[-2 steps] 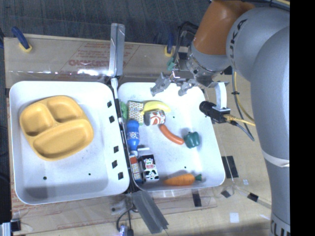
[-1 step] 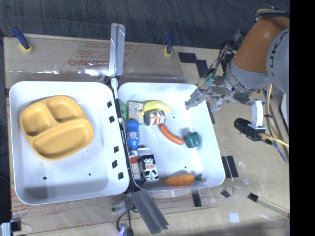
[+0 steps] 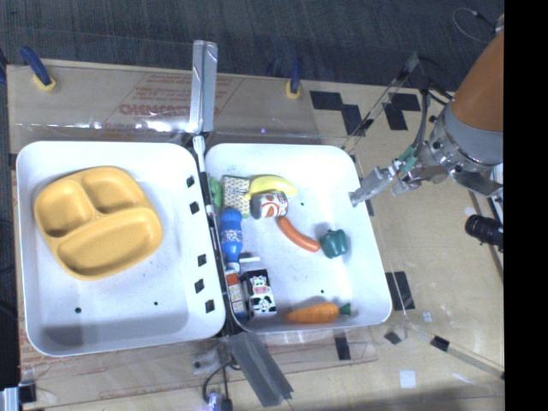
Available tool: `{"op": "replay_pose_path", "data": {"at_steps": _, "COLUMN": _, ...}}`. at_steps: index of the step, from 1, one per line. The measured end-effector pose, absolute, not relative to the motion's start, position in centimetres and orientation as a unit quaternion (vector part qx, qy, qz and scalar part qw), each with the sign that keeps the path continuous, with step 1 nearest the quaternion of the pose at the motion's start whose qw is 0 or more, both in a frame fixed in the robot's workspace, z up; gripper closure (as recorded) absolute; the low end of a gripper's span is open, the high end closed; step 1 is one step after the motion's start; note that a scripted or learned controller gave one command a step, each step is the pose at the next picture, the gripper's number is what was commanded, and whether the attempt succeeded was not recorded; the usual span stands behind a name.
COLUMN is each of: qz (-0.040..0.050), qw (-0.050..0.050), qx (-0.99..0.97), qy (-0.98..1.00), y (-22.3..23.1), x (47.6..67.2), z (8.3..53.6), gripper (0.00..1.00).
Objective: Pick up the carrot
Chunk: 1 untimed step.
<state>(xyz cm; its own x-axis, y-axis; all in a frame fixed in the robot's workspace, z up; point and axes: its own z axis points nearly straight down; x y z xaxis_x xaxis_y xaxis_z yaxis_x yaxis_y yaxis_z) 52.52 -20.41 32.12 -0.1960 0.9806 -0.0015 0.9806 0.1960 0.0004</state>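
Bench bears two white bins; carrot [image 3: 313, 313] lies untouched near right bin's [image 3: 364, 255] front edge. Gripper [image 3: 370, 186] hovers outside its rim, finger state indeterminate. Pickup not begun.

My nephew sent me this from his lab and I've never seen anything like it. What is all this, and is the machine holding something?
One camera looks down at a slant on a bench with two white bins. The grey and orange thing at the right is a robot arm; its gripper hangs over the right bin's edge, holding nothing I can see. The left bin holds a yellow divided plate. The right bin holds toy food: a banana, a can, a blue bottle, a small carton, and the carrot it should pick up, near the front.
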Motion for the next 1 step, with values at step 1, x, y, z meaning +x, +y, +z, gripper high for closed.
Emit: {"op": "replay_pose_path", "data": {"at_steps": 1, "qz": -0.0005, "qw": -0.001, "qx": 0.384, "qy": 0.923, "y": -17.92, "x": 47.7, "z": 28.74, "gripper": 0.0}}
